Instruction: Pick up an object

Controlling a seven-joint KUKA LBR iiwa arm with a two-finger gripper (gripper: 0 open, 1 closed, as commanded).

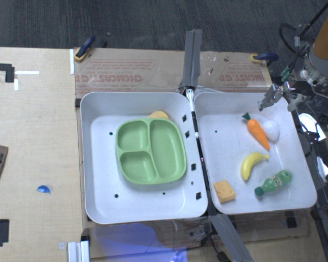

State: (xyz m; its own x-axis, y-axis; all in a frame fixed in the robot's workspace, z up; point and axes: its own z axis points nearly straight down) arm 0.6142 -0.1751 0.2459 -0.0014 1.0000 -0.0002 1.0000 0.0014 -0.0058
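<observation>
Robotics lab or test cell, not home. Plywood bench [27,146] bearing two white bins [93,162] side by side, joined at hinged centre divider [192,64]. Printed cardboard sheet [131,72] held behind bins by blue clamps [85,47]. Black corner markers [4,71] fixed on bench top. Dark carpet [126,10] beyond. Loose cables [295,37] and grey arm with orange band [323,34] at right. Plastic toy food [252,165] and green divided plate [151,150] as test props.
</observation>
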